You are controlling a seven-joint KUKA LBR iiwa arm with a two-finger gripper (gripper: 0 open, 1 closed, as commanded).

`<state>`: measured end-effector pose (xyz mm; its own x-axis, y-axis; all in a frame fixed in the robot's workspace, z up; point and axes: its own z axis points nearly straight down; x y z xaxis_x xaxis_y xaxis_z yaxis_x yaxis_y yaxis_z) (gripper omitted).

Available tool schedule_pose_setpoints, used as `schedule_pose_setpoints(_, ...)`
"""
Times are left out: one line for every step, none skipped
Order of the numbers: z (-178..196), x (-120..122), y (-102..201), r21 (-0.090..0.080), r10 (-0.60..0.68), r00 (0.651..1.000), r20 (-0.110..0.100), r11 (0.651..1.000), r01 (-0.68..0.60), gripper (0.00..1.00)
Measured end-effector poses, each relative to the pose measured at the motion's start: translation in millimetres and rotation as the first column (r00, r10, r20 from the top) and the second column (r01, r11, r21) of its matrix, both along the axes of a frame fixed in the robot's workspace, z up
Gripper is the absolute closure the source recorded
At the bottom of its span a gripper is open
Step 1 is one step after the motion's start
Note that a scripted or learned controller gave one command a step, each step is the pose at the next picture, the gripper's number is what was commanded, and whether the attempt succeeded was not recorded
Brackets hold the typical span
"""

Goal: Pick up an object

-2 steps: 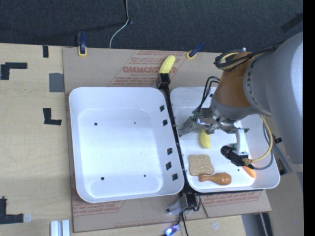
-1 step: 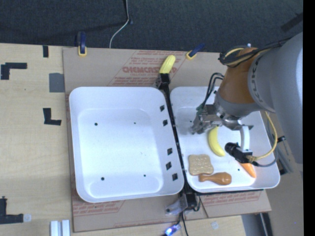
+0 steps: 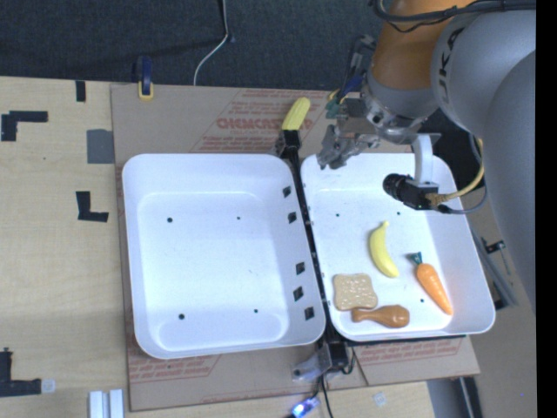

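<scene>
The right bin holds several toy foods near its front: a yellow banana, an orange carrot, a tan slice of toast and a brown chicken drumstick. My gripper hangs over the back left corner of the right bin, well apart from all of them, with nothing seen between its fingers. The grey arm with its orange band reaches in from the upper right.
The left bin lies beside the right one, with black clips along the shared wall. A yellow clamp sits at the back of the divider. A black cylinder with a cable hangs off the wrist over the right bin's back.
</scene>
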<state>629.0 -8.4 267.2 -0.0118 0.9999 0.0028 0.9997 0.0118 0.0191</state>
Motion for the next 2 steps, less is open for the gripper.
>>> schedule_pose_setpoints(-88, -40, 3, -0.003, -0.011, 0.999, -0.031, 1.0, 0.011, 1.0)
schedule_pose_setpoints(13, -33, 48, -0.001, -0.005, 1.0, -0.01, 1.0, 0.005, 1.0)
